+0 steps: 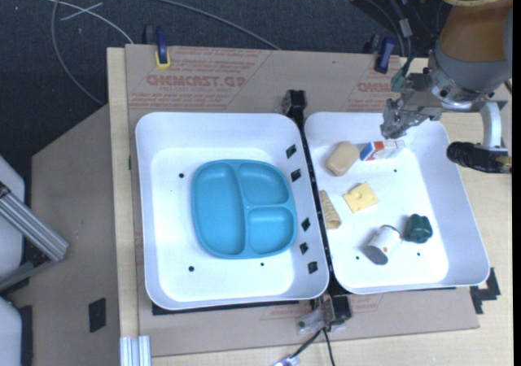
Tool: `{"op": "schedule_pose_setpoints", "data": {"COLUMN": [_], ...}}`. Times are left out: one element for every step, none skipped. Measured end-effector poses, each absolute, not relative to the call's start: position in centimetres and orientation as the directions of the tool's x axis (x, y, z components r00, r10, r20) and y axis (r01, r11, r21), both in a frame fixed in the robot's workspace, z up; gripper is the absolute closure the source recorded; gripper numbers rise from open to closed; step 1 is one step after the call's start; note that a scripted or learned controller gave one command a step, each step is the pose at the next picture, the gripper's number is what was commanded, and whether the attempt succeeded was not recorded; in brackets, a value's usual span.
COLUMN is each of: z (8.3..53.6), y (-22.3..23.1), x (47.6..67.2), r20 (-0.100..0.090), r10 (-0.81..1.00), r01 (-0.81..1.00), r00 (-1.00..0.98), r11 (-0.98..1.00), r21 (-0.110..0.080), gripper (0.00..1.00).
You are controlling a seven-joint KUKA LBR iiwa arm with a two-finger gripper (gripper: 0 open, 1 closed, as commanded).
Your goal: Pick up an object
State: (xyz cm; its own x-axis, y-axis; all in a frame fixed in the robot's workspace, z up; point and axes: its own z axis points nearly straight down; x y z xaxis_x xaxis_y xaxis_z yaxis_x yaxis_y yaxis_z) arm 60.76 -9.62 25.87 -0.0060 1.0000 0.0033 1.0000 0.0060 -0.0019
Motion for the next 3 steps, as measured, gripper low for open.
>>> {"op": "schedule_pose_setpoints", "data": {"z": [25.0, 23.4, 22.1], "y": [-5.2, 0.3, 5.4], "x": [58.7, 57.3, 56.4], "r20": [0.003, 0.003, 0.003], "r10": [1.0, 1.0, 1.0], "r01": [1.0, 1.0, 1.0], "r00": [-0.004, -0.006, -0.005], "r11": [0.004, 0.006, 0.005], "r21": [-0.004, -0.005, -0.004], "gripper": [1.0, 1.0, 1.0]}}
